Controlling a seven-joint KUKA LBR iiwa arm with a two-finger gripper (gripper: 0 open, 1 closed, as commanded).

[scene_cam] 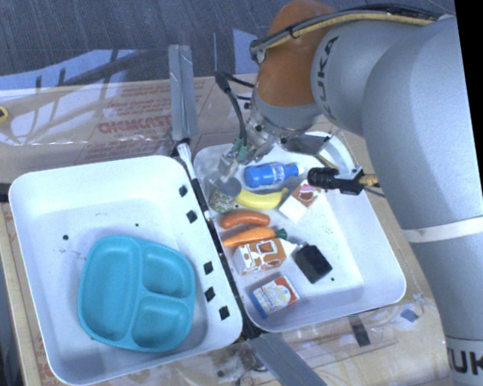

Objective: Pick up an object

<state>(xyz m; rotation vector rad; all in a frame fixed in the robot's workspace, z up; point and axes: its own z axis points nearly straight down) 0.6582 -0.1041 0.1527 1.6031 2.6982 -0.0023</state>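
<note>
One curved glossy banana [259, 199]

Pretty bright, even overhead light. Glare off the plastic sheet [75, 104] at the bench's far edge, soft shadows inside both white bins [37, 209], slightly grainy overall.

Grey KUKA arm [419, 116], orange band, black lettering, black cables.

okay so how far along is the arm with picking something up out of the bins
Done: the arm has reached the right bin, its tool low at the far left corner near the blue bottle and banana. In hand: nothing visibly gripped. Left: closing on an item and lifting it; carrots, cartons and the black block still lie in the bin.
</note>
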